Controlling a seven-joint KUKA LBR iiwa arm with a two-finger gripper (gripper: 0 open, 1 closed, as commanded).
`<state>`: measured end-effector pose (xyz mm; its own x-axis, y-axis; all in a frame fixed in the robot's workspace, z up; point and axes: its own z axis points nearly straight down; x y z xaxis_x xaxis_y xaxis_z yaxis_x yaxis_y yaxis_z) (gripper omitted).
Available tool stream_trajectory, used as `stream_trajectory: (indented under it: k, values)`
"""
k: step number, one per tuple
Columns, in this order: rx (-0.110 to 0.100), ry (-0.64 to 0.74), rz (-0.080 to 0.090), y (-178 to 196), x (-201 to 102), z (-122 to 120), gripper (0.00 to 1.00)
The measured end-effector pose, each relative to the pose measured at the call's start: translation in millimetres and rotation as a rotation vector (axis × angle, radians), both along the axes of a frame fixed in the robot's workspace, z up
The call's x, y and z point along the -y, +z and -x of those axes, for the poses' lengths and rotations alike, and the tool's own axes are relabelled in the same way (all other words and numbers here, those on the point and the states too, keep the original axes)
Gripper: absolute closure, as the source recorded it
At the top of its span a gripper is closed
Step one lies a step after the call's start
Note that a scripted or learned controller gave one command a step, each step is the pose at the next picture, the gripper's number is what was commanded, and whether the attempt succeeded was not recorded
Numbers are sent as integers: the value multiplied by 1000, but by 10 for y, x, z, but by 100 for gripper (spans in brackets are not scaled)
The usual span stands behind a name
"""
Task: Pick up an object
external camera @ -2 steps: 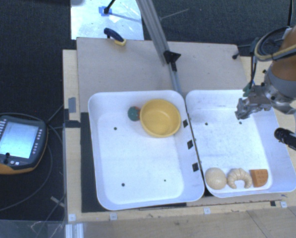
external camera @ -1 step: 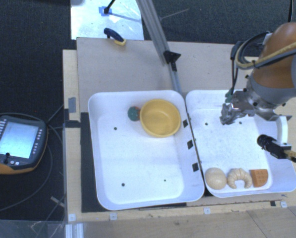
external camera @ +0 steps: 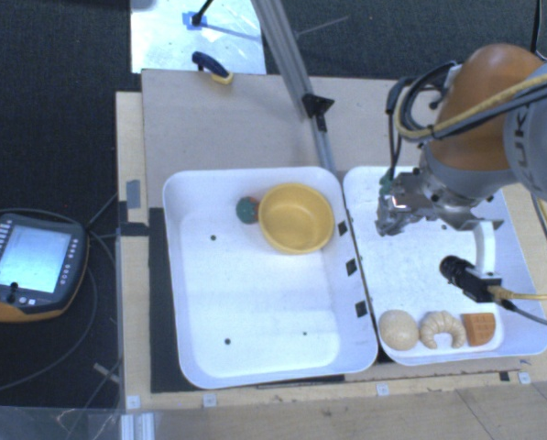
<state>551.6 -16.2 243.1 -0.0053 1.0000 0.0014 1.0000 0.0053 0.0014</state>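
Pincer (external camera: pixel 394 211) hanging over the upper left part of the right bin (external camera: pixel 530 337), close to the divide between the two bins; spread or pressed together — cannot tell from this slant. Nothing seen between its tips. Well below it, along that bin's near wall, three food pieces in a row: pale round bun (external camera: pixel 399 329), croissant (external camera: pixel 443 328) just right of the bun, orange-brown cracker-like square (external camera: pixel 479 328) at the end. Off to its left, across the divide in the left bin (external camera: pixel 218 337), yellow bowl (external camera: pixel 296 217) upright, with small dark green ball (external camera: pixel 246 210) touching the bowl's far side. Grey arm (external camera: pixel 493 126) reaching in from the right, orange band bulging above the wrist, cables looped around it, black fitting (external camera: pixel 465 278) jutting down-right of the pincer over the bin floor.
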Motion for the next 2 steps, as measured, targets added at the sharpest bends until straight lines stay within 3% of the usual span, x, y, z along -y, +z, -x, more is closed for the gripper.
stream_trajectory:
  k: [2]
  values:
    - [-2, -1, 0, -216, -977, 175, 100]
